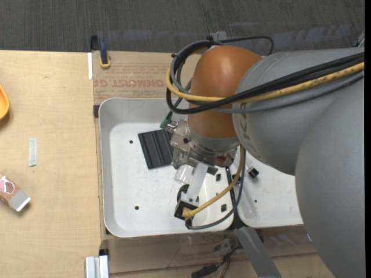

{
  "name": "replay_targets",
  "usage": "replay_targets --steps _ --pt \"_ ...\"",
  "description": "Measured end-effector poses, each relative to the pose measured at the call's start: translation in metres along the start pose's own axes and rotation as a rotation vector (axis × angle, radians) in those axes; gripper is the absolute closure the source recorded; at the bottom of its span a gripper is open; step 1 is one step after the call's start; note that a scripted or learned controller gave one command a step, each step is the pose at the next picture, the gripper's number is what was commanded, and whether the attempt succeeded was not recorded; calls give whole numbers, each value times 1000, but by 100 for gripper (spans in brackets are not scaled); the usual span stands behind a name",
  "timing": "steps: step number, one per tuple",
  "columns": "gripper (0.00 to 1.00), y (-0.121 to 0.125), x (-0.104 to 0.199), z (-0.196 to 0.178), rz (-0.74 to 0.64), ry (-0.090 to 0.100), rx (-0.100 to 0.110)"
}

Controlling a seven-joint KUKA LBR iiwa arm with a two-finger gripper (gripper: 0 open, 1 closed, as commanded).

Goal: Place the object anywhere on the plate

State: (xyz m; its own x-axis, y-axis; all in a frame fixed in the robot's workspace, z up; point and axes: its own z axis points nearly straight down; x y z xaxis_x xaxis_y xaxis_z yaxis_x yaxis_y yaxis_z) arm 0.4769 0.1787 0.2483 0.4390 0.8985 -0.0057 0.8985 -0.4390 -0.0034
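Observation:
A black ridged rectangular object (155, 148) lies flat in the left white bin (119, 172), toward its back middle. My gripper (190, 183) hangs under the orange wrist band (223, 91), just right of the black object and low over the bin floor. The grey arm and its cables cover most of the gripper and the bin's right part. Nothing is seen held in it.
The second white bin (272, 204) is mostly hidden under the arm. On the wooden bench at left lie a small grey strip (32, 152), a red-and-white item (13, 193) and an orange thing (2, 103) at the edge. A blue clamp (103, 54) stands behind the bin.

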Motion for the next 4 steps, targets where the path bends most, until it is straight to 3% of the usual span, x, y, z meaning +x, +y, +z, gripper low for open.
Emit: replay_targets --steps 1,2,3,4 --pt "0 0 0 0 1 0 0" --pt "0 16 32 -32 -579 1 -3" --pt "0 72 76 -87 8 0 -2" --pt "100 73 75 -94 6 -6 0"
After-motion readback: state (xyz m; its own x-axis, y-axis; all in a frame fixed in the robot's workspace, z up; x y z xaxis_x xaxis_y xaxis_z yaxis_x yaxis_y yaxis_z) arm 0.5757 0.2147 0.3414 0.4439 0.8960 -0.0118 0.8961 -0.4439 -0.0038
